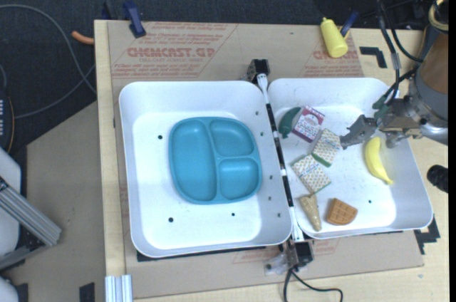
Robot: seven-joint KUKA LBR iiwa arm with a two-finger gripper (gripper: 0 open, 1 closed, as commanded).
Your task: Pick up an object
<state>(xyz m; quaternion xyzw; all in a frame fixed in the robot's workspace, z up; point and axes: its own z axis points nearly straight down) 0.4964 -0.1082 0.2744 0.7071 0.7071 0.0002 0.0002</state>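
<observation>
The right bin (406, 211) holds several small things. A yellow banana (375, 159) lies toward its right side. My gripper (371, 138) hangs just above the banana's upper end, its fingers spread open with nothing between them. One dark fingertip (353, 137) points left toward a green-patterned packet (327, 146). A second patterned packet (312, 173), a maroon and white box (308, 124) and a dark green piece (287, 121) lie to the left. A waffle (341, 211) and an ice cream cone (311, 208) rest near the front wall.
The left bin (142, 115) holds a blue divided plate (215, 158). A black divider clamp (258, 70) sits between the bins at the back. A yellow bottle (333, 38) and a blue clamp (133, 19) lie on the bench behind the bins.
</observation>
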